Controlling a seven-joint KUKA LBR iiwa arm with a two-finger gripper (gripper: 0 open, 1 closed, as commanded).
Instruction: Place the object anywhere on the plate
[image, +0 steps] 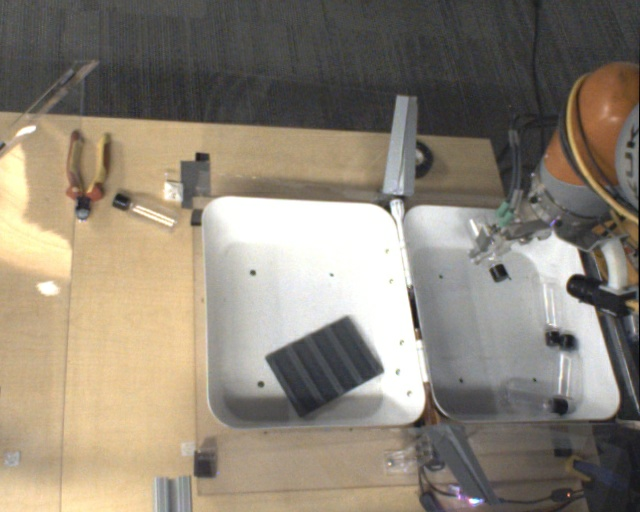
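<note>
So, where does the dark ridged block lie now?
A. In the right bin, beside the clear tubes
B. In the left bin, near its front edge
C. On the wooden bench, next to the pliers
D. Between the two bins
B: the dark ridged block lies tilted on the floor of the left bin, toward its front edge, apart from the right bin with the clear tubes.

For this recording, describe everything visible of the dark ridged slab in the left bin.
The dark grey ridged rectangular slab lies flat on the floor of the left white bin, in its lower half toward the near wall. Parallel grooves run along its length; it looks matte, like rubber or plastic. It is rotated diagonally to the bin's sides. Nothing but the bin floor touches it.
</note>
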